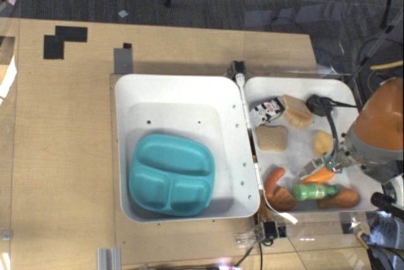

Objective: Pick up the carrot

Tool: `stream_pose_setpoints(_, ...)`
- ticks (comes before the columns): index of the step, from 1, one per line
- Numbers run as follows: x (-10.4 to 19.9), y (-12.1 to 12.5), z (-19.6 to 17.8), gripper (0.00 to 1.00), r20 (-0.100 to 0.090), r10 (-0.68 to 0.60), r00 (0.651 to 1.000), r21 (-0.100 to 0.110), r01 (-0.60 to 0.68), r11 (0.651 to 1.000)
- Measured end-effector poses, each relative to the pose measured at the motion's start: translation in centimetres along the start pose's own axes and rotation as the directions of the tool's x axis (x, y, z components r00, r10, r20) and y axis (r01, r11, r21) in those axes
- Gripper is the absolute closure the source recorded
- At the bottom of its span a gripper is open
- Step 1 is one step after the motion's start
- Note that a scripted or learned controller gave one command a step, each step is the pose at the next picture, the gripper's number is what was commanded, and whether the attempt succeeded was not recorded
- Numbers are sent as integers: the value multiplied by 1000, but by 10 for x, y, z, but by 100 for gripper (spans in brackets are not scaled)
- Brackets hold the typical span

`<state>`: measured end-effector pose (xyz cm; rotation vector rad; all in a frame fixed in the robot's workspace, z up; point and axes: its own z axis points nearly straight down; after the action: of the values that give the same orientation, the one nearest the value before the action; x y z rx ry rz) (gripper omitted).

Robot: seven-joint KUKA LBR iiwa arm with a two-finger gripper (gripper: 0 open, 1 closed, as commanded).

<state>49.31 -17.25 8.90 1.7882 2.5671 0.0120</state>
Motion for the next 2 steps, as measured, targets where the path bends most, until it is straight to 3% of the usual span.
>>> stream_pose_setpoints(1, 0, 5, -12, 100, 2, -1, 1000, -8, 1, 1000)
stream_pose_setpoints(2, 0, 4, -12, 0, 1, -1, 1000, -7, 1, 1000)
